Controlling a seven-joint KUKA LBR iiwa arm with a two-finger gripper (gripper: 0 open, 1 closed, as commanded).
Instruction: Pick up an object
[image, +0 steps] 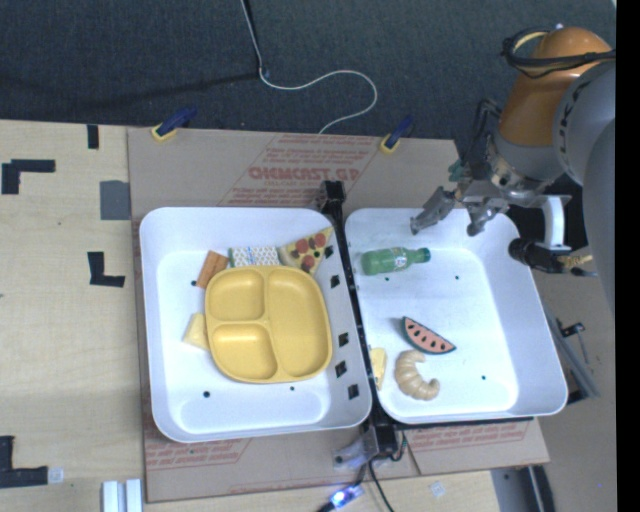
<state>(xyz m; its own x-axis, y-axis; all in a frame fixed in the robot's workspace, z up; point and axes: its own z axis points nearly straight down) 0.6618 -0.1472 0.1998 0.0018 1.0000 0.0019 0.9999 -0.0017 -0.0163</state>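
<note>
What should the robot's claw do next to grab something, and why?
Probably drop down and a bit toward the left onto the green plastic bottle. The two-finger gripper hangs open over the far edge of the right white bin, holding nothing, and the bottle lies on its side nearest to it, clear of the watermelon slice toy.

Behind the cardboard sheet (300, 165) under both bins, a white cable (320, 80) loops over dark carpet (120, 50); blue-yellow clamps (173, 123) grip the sheet's far edge.
</note>
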